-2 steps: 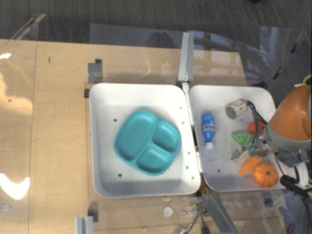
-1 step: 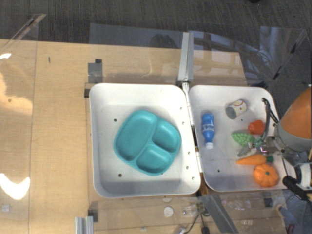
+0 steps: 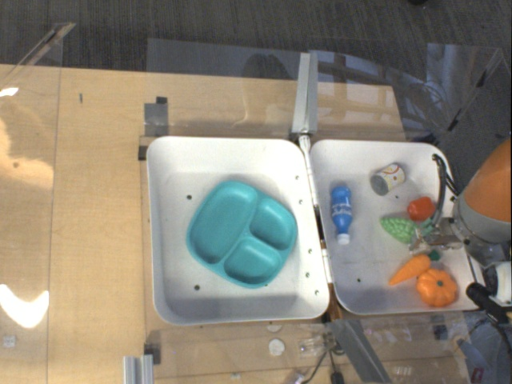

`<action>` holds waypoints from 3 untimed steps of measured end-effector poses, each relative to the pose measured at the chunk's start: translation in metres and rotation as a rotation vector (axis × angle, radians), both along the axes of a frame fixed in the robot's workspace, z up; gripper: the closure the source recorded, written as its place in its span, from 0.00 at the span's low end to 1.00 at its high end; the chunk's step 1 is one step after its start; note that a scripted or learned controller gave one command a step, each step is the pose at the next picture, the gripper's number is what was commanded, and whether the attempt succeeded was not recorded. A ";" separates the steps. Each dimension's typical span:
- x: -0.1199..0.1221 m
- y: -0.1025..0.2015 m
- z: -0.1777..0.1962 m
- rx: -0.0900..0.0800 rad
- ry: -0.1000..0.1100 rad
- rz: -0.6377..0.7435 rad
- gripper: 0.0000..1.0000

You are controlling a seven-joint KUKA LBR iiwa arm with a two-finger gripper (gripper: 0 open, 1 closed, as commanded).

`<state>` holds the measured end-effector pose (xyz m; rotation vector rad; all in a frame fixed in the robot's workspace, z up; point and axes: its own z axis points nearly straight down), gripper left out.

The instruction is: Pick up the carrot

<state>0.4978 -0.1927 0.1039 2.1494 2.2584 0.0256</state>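
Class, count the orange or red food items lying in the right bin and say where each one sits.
3: the carrot near the front, the pumpkin beside it, the tomato behind. The arm may hide more.

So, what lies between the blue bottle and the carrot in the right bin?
In the camera view, only bare white bin floor lies between the blue bottle and the carrot.

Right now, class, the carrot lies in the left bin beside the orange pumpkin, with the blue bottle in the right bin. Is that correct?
One slip: the carrot lies in the right bin, not the left. The camera view shows it there beside the orange pumpkin, and the blue bottle is in that bin too.
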 end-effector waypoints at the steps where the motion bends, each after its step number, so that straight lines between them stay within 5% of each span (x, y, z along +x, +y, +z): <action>1: 0.028 0.063 0.077 0.002 0.020 0.037 1.00; 2: 0.028 0.063 0.077 0.002 0.020 0.037 0.00; 3: -0.005 0.026 0.004 -0.002 0.009 0.016 0.00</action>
